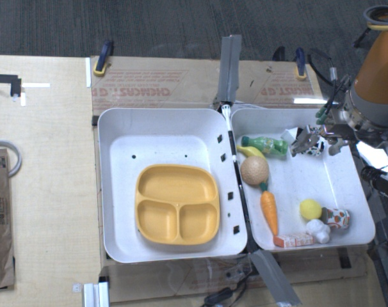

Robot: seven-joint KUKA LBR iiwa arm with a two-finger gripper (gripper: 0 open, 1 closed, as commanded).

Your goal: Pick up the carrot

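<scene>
Beside a round tan ball [254, 169] lies the tapered orange carrot [269, 212].

The carrot [269, 213] is lying flat in the right bin, near its left wall (green stem end pointing up-left, orange tip toward the front).

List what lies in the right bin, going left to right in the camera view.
Banana, carrot, yellow ball, giraffe toy. The tool hangs over the bin's far side, right of the green bottle.
</scene>
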